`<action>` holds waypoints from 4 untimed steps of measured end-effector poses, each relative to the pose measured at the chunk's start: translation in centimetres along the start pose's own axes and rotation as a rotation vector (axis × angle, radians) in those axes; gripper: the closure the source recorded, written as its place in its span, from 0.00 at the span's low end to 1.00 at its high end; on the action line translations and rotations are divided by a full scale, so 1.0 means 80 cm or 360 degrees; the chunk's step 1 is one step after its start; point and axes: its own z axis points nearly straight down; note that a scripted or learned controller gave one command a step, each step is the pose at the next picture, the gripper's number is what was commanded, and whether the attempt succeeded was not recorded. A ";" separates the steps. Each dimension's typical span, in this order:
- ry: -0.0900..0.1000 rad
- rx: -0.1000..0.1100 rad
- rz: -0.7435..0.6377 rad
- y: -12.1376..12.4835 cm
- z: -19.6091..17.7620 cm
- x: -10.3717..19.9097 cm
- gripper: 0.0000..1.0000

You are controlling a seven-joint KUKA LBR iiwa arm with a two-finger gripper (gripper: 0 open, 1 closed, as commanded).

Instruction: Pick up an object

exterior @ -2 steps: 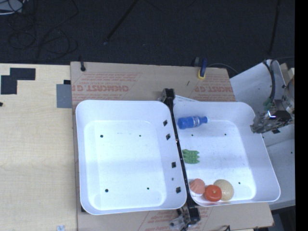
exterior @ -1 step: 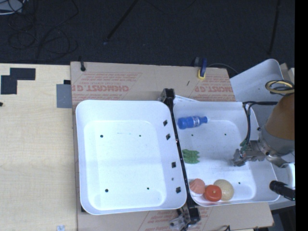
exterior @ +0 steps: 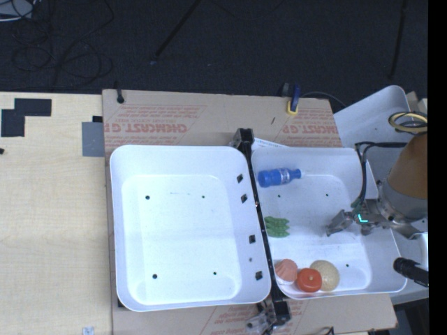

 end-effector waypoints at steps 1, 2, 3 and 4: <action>-0.0005 -0.0012 -0.0007 0.032 -0.085 0.000 0.00; -0.0001 0.0001 -0.0004 0.029 -0.092 0.000 1.00; -0.0008 -0.0019 0.0002 -0.056 -0.256 -0.002 1.00; -0.0005 -0.0009 -0.0007 -0.054 -0.301 0.000 1.00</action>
